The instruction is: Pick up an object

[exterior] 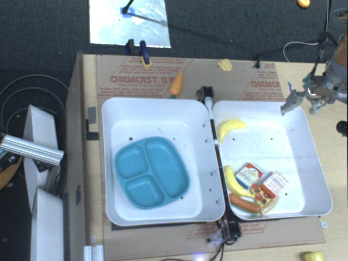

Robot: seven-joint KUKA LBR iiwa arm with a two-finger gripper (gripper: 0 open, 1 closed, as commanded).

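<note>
Right bin (304, 162): banana (231, 127) lies crosswise, ends down.

2 bins sit side by side on the table (136, 72). The left bin (111, 118) has a tray (151, 171) with 3 parts lying in it. The right bin (304, 151) has 1 banana (230, 126) near its back left corner. At its front left lie another banana (234, 182), a sausage (244, 204) and 2 small packs (261, 181), all close together. A carrot (176, 83) lies on the table behind the left bin. The claw (302, 103) is over the back right edge of the right bin.
</note>
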